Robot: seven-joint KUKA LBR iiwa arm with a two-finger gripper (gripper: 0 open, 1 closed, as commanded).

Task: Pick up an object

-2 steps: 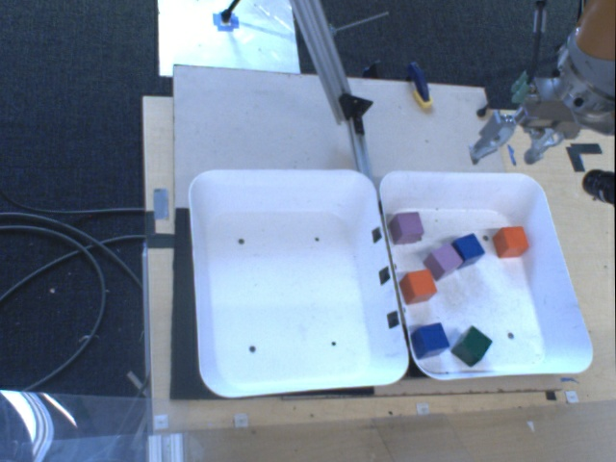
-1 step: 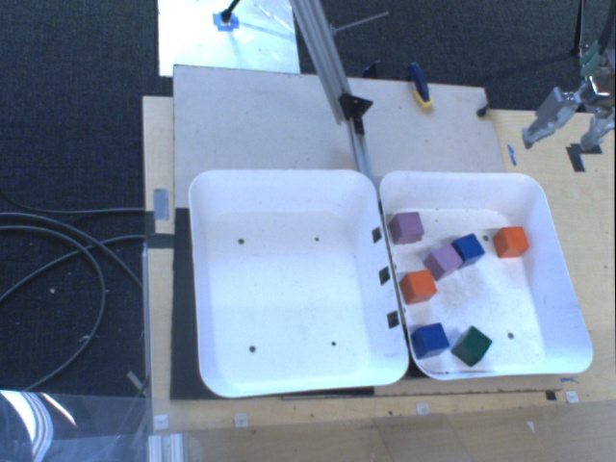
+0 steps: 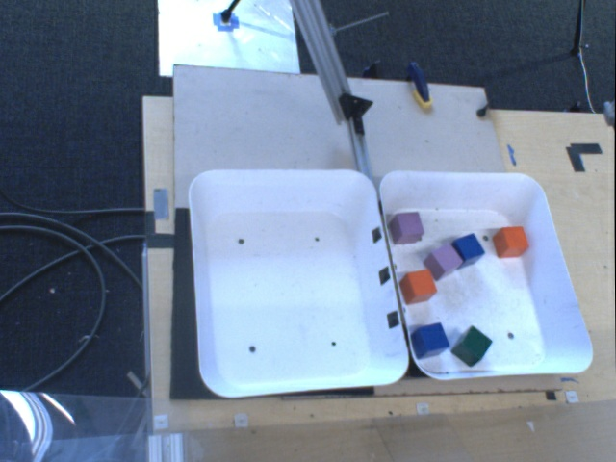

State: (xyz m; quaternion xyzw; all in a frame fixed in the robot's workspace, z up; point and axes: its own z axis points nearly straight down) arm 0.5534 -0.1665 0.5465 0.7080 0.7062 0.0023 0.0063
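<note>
The right bin [image 3: 539, 210] holds several small blocks. A purple block [image 3: 406, 227] lies near its upper left corner. A second purple block [image 3: 443, 260] touches a blue block [image 3: 468, 248] in the middle. One orange block [image 3: 510, 242] sits toward the right wall and another orange block [image 3: 418, 286] lies by the left wall. Near the front edge sit a blue block [image 3: 429, 340] and a dark green block [image 3: 472, 346].
The left bin [image 3: 207, 200] stands beside the right one, with black clips [image 3: 385, 275] along their shared wall. A slanted metal pole [image 3: 322, 51] crosses the board behind the bins. Cables [image 3: 58, 258] lie on the floor at the left.
</note>
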